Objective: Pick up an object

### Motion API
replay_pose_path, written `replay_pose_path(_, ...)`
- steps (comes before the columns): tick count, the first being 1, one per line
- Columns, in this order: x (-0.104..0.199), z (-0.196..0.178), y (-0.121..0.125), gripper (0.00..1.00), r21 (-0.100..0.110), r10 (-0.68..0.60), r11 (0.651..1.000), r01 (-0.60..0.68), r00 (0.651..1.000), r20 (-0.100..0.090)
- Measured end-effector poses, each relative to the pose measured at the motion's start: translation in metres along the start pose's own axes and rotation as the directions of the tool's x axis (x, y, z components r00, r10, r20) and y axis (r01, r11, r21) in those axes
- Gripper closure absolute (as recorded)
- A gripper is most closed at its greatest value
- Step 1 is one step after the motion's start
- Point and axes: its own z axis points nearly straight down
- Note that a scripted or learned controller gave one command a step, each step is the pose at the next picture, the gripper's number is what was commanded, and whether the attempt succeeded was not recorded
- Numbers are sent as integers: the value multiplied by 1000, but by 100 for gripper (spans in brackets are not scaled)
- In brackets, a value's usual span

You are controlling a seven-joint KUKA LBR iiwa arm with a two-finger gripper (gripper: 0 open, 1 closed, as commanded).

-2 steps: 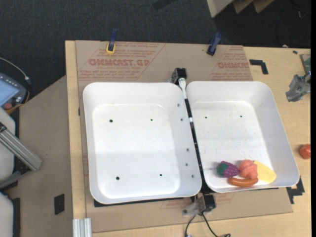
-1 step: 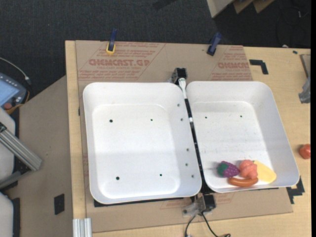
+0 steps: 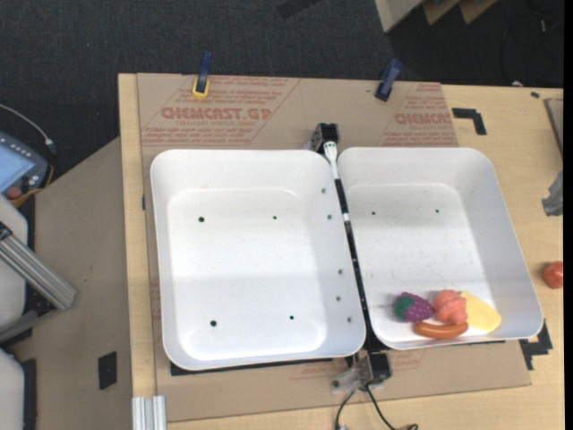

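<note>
Toys clustered in right bin front corner: purple grapes, red piece, yellow piece, orange sausage, all touching or just beside. Grey arm part at right edge; gripper state cannot tell. Left bin alongside.

The one camera is fixed above the bench and looks down at a slant, so the far edge of the bench lies in the upper part of the frame and the near edge at the bottom. It stands far enough to take in both bins whole: the left bin fills the middle left, the right bin the middle right. Dark floor crosses the top, and the bench runs out of the frame at the right.
</note>
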Motion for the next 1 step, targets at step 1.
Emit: replay_pose_path(1,1,-13,2,100,-9,-3,1000,3,1000,4)
